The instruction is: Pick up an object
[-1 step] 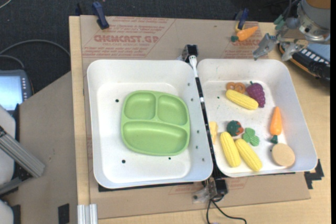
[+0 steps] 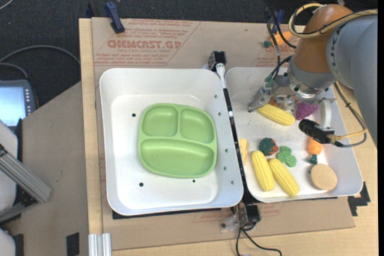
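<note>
Two white bins are borne side by side on the table (image 2: pixel 150 45). In the left bin (image 2: pixel 114 129) a green divided plate (image 2: pixel 177 139) is laid flat. The toys are gathered in the right bin (image 2: pixel 348 180): a corn cob (image 2: pixel 276 114) near the middle, two more cobs (image 2: pixel 273 171) lying side by side towards the near edge, a small red-and-green piece (image 2: pixel 267 145), a green piece (image 2: pixel 287 156), a purple piece (image 2: pixel 305 109), a small orange piece (image 2: pixel 314 145) and a tan disc (image 2: pixel 323 177).

The arm is reached in from the right, and the pincer (image 2: pixel 277 95) is lowered into the far part of the right bin, just above and beside the middle corn cob. Whether the pincer is spread or pressed together cannot be told, as it is masked by the wrist and by dark cabling.

The step in hand is judged to be the descent upon an object, most likely the middle cob or the purple piece next to it. Nothing is seen lifted yet. For the next move, the pincer would need to be centred across the cob's narrow width, closed on it, and raised straight up clear of its neighbours.
</note>
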Motion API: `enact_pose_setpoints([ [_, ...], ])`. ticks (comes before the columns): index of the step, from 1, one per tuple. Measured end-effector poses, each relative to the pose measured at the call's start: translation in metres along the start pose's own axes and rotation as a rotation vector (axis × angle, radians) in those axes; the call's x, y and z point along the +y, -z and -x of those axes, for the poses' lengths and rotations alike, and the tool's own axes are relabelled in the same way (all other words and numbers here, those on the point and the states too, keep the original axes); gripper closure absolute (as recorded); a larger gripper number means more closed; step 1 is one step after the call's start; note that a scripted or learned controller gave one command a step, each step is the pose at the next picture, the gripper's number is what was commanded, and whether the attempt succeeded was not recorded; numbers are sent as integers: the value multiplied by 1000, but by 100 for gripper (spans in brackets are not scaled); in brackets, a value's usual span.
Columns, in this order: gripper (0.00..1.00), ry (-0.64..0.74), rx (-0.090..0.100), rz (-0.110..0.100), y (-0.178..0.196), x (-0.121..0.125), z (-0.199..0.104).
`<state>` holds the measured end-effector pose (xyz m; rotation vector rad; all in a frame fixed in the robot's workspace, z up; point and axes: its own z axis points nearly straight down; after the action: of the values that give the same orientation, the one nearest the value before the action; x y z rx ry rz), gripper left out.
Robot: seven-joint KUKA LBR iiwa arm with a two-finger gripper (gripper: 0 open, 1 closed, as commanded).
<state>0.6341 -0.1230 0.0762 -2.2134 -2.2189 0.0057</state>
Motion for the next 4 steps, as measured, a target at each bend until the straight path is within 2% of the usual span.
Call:
enact_pose_setpoints([
  [1,100,-3,-4,12,20,4,3],
  [2,100,-5,-1,0,7,-56,10],
  [3,0,-3,-2,7,8,-52,10],
  [4,0,-4,0,1,7,-131,-13],
])
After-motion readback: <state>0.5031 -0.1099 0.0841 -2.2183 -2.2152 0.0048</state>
